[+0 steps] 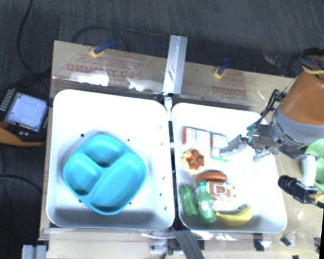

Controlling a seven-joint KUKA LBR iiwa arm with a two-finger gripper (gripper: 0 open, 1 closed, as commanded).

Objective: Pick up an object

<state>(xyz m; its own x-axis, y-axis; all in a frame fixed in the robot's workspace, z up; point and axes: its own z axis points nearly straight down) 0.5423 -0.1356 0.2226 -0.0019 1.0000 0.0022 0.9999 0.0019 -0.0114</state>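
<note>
The right bin (271, 189) holds several items. A red-and-white packet (197, 138) lies at its back left, and a small round red-and-yellow piece (193, 158) sits just in front of it. Further forward are a hot dog (210, 176), a green carton with an orange-and-white label (209, 195), a green vegetable (187, 200) and a banana (235, 215). My gripper (246, 150) hangs over the back middle of this bin, just right of the packet. It is open, with nothing between its fingers (233, 146).
A blue divided plate (105, 172) fills most of the left bin (72, 111). The arm comes in over the right bin's back right corner. A metal divider (170, 150) separates the bins. A handheld screen device (19, 114) lies on the floor at left.
</note>
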